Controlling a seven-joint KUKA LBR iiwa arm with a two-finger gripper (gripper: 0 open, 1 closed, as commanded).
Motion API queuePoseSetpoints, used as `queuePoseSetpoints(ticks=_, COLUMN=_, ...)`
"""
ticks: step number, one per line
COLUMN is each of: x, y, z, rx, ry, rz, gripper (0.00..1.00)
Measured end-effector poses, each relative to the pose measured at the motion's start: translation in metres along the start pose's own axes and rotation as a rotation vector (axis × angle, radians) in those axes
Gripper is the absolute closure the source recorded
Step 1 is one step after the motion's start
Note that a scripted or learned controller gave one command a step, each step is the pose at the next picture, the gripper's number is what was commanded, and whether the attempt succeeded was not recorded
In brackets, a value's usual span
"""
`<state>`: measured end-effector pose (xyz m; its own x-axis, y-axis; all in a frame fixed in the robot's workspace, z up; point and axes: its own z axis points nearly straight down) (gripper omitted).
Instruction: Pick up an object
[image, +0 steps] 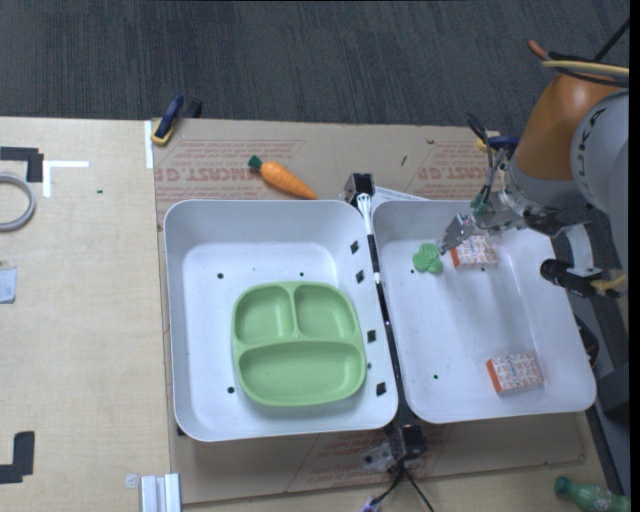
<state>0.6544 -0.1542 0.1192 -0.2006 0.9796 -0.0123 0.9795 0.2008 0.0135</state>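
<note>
I see my arm (570, 130) bent low over the right bin (560, 390), gripper (462, 235) beside a small box (474, 254); whether it grips, I cannot tell.

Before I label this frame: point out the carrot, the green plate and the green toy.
carrot (283, 177), camera view, middle of its orange body.
green plate (298, 343), camera view, its centre divider.
green toy (428, 259), camera view, its middle.

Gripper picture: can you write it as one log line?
gripper | over right bin | at patterned box | green piece beside | nothing lifted
</note>
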Motion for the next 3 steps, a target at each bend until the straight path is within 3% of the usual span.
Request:
queuePoseSetpoints(ticks=1, x=0.008, y=0.009, z=0.021, rx=0.004, ry=0.007, rz=-0.354, gripper=0.0)
queuePoseSetpoints(ticks=2, x=0.007, y=0.011, z=0.01, rx=-0.004, ry=0.0, rz=-0.352, gripper=1.0)
queuePoseSetpoints(ticks=3, x=0.007, y=0.011, z=0.01, rx=-0.004, ry=0.0, rz=-0.352, gripper=0.0)
